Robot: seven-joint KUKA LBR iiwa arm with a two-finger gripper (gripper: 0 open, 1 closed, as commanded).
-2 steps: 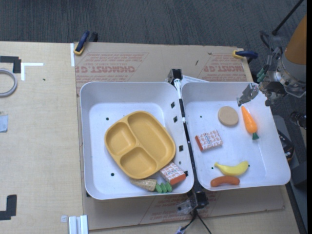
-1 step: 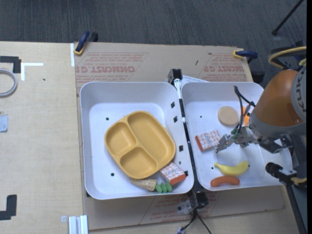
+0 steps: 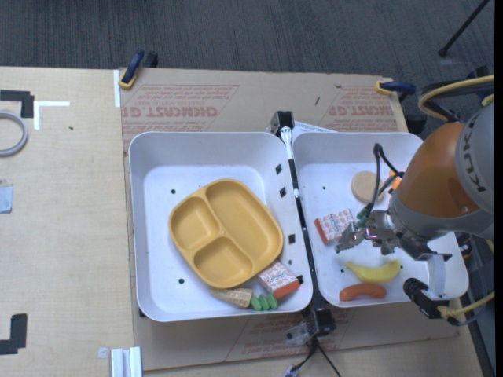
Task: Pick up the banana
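Observation:
A yellow banana (image 3: 375, 271) lies on the floor of the right bin (image 3: 330, 179), near its front. My gripper (image 3: 351, 239) hangs just above and to the left of it, at the end of the grey arm with the orange band (image 3: 436, 183) that reaches in from the right. The banana lies apart from the gripper, below it in the picture.
In the right bin a red sausage (image 3: 362, 292) lies just in front of the banana, a red-and-white packet (image 3: 334, 225) to the gripper's left, a tan round cookie (image 3: 365, 185) behind. The left bin (image 3: 149, 210) holds a yellow divided plate (image 3: 225, 232) and small food items (image 3: 267, 287).

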